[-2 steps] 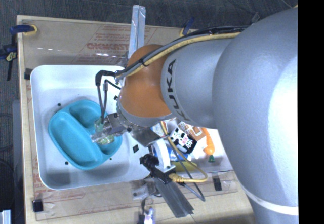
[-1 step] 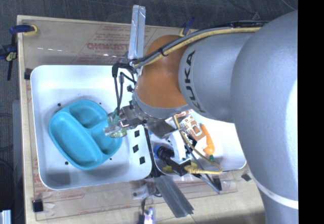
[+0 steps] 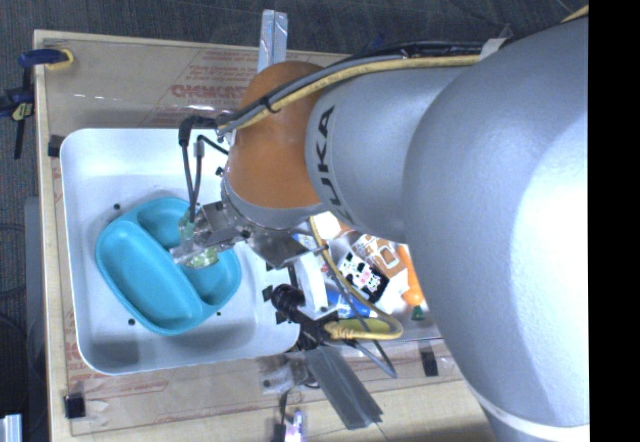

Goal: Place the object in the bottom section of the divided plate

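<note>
Over one blue divided plate [image 3: 150, 275]: one gripper [image 3: 203, 242], contents unclear.

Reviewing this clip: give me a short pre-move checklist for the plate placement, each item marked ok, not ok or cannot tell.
1. Blue divided plate sits flat in the left white bin: ok.
2. Gripper is over the plate's right side: ok.
3. Object visibly between the fingers: cannot tell; something greenish and translucent shows there, blurred.
4. Gripper is over the bottom section: cannot tell.
5. Plate's large section is free of items: ok.
</note>
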You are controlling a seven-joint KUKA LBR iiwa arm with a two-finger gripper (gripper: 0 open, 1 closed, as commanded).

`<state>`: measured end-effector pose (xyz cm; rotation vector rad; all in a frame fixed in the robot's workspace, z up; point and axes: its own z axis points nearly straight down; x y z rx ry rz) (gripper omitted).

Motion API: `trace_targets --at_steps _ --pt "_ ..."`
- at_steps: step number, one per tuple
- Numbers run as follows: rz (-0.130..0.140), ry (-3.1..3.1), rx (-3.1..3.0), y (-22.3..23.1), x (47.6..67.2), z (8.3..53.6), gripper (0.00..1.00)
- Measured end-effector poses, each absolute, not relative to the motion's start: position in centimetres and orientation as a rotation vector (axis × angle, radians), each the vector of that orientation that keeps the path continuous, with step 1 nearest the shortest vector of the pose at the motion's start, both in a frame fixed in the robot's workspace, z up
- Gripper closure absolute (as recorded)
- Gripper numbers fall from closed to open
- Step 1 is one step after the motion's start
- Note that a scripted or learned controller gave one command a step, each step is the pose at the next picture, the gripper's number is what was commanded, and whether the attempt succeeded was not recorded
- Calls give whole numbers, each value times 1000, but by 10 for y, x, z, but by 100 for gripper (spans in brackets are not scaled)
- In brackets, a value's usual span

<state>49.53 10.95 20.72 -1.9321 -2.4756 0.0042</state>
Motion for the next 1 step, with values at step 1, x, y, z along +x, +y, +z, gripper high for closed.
trace_targets --at_steps 1 --pt "-1 -2660 -1674 108 477 244 100"
